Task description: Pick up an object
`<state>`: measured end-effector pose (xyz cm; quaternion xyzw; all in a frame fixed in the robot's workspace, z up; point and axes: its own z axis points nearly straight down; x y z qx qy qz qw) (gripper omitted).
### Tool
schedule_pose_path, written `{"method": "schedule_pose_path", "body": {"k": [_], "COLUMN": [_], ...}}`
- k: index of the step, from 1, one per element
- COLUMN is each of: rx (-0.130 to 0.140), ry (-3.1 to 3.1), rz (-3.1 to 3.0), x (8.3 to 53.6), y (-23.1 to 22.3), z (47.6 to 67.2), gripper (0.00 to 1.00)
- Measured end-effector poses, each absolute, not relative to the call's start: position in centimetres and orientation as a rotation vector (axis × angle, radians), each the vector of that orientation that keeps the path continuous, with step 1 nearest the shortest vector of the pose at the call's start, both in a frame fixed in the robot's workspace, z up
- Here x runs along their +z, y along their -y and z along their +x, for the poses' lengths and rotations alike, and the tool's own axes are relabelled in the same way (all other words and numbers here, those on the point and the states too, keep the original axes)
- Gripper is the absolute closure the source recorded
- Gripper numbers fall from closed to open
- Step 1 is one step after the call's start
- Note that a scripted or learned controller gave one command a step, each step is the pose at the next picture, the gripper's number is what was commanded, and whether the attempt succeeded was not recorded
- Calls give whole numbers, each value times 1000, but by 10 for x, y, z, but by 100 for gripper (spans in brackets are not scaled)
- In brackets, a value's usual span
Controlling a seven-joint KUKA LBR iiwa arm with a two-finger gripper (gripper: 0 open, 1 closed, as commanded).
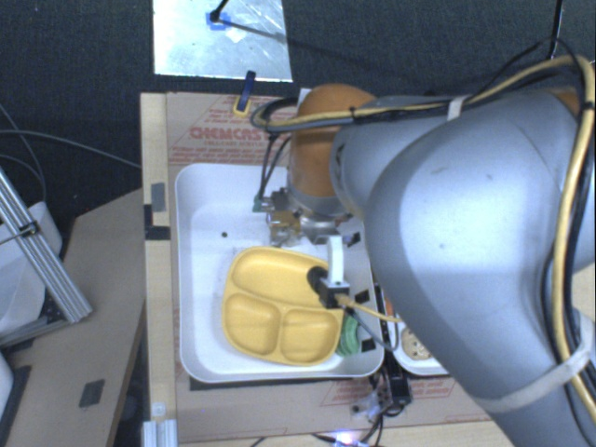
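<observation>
View from above of a tabletop (102, 250) carrying two shallow white bins, with a large grey robot arm (466, 250) reaching in from the right and covering much of the scene.

The gripper (287, 229) is down inside the left bin (186, 277), at the far edge of a yellow divided tray (270, 317) that lies flat on the bin floor. Whether the gripper is open or closed cannot be told from this angle, because the wrist hides its tips. Nothing is seen held or raised.

Judged from this, the pick is at the approach or grasp step and is not finished. The tray, the likely target, rests in the bin, filling its near half, with its far rim just under the gripper. What is left is to get hold of a thing and lift it clear of the bin.

Counts:
- One arm, one gripper.
- Two bins; the right bin (424, 367) shows as a small corner below the arm.
- One yellow tray with three compartments, one long and two smaller.
- One small green thing (350, 337) against the tray's right edge, partly hidden and too small to name.
- One pale rounded thing (415, 345) in the visible corner of the right bin, not identifiable.
- One sheet of cardboard (214, 133) with red print under the bins.
</observation>
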<state>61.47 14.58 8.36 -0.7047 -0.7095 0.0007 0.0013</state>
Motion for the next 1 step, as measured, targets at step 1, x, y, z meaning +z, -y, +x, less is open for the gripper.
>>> {"method": "schedule_pose_path", "body": {"k": [1], "rx": [-6], "ry": [2224], "rz": [-2226], "x": [86], "y": [-110], "z": [671], "gripper": [100]}}
